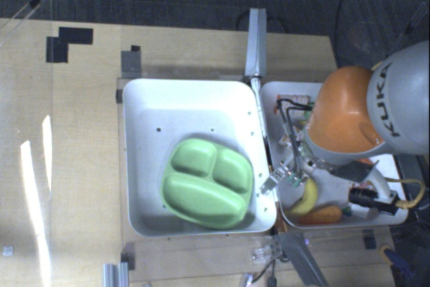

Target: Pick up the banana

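The yellow banana (307, 198) lies near the front of the right bin (270, 144), close to that bin's left wall. Only its lower part shows, because the gripper covers its upper end. My gripper (289, 177) hangs directly over that upper end, low in the bin, beneath the orange band of the wrist (342, 114). From above I cannot see whether it touches the banana.
An orange carrot (322, 215) lies along the right bin's front wall, just right of and below the banana. A green divided plate (207, 182) sits in the left bin (168, 104). The arm hides most of the right bin.
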Available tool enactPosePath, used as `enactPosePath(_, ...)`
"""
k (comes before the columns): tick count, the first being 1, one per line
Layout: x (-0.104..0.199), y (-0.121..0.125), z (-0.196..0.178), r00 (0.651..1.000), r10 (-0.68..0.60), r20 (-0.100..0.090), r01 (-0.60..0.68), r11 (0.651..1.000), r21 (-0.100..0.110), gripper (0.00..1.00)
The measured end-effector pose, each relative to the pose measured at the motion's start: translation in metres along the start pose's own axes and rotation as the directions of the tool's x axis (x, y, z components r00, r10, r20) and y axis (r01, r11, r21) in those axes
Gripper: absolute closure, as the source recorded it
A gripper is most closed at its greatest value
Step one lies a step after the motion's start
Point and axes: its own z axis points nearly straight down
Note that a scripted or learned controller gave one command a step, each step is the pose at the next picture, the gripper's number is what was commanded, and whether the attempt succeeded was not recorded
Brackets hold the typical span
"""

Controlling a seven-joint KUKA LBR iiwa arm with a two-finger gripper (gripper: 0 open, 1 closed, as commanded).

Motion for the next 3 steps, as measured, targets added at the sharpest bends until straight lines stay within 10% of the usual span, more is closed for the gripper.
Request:
enactPosePath(1,-0.036,-0.035,-0.037,1.000,-0.010,0.000,0.010,1.000,0.002,0.00)
enactPosePath(3,-0.066,-0.055,0.059,1.000,0.020,0.005,-0.020,1.000,-0.001,0.00)
